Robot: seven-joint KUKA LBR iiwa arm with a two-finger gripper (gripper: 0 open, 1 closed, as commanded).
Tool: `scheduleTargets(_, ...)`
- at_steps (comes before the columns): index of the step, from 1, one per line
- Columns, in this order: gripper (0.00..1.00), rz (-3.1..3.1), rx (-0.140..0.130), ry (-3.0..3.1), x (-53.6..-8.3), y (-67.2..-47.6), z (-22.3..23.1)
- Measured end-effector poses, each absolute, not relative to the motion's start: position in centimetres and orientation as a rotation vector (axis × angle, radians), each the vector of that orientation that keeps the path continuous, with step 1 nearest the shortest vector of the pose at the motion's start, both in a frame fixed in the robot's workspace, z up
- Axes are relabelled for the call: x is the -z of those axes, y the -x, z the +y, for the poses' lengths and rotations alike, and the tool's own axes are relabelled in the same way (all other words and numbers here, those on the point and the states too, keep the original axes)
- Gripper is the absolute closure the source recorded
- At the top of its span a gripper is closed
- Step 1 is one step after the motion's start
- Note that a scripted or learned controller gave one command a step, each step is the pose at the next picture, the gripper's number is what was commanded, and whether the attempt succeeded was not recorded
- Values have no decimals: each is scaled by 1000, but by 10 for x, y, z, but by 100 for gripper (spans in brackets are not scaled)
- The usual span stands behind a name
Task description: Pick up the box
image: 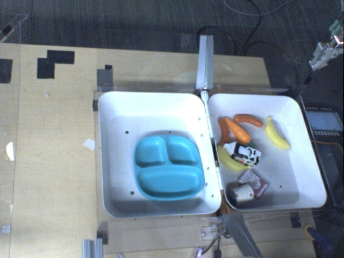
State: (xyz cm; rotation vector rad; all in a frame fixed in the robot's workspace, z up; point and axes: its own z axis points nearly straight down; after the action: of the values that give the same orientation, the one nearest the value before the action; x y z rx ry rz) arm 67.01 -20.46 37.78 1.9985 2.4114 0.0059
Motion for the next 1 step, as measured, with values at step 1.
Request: scheduleTargets(1,100,2413,-10,-1983,-391,-672,-203)
